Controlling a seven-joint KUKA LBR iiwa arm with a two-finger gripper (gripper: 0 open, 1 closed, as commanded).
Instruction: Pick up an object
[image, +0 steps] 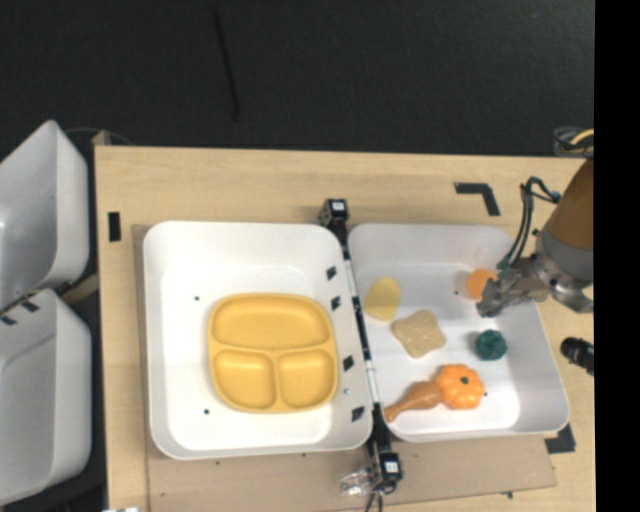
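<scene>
We're seeing the gripper (494, 300) sitting low in the right bin (440, 245), beside an orange ball (480, 282); can't tell its grip state. Yellow tray (272, 352) is lying in the left bin (180, 260).

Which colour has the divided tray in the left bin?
Yellow; the tray shows plainly in the camera view.

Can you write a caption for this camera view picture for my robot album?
Robot gripper reaches into the right bin by a small orange object; a yellow tray sits in the left bin.
</scene>
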